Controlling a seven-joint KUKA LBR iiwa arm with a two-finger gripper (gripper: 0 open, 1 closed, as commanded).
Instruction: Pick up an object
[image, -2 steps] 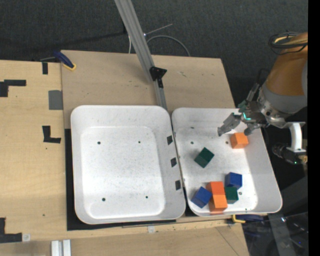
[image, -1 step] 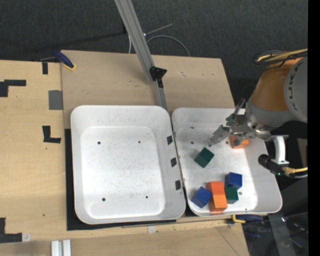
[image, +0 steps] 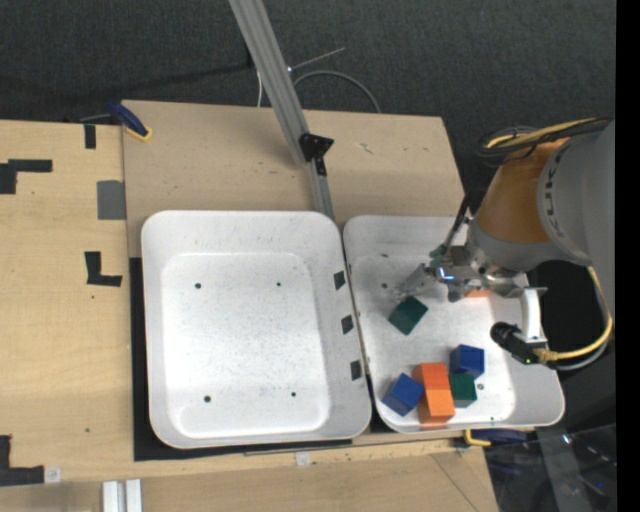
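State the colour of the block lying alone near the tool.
Dark green block, seen in the camera view.

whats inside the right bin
The right bin holds a dark green block alone mid-bin and, near the front edge, a cluster: two blue blocks, an orange block and a green one. The arm covers the bin's right side.
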